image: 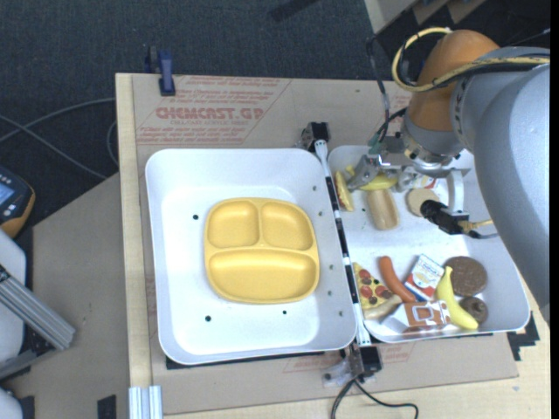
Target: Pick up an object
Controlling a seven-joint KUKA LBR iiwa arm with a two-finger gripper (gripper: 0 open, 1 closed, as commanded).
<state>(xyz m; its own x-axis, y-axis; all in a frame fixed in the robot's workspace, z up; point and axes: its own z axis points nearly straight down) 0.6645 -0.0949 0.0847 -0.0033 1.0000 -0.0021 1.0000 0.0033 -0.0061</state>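
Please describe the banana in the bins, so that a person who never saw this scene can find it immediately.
Look at the right bin, the one crowded with toy food, and go to its near right corner. The banana lies there, between a brown round cookie and a small red-and-white packet. It is the curved bright yellow piece.

Left of fingers: bin wall, close.
Below fingers: roll, banana crowd in.
Toward camera: bare floor, then toy pile.
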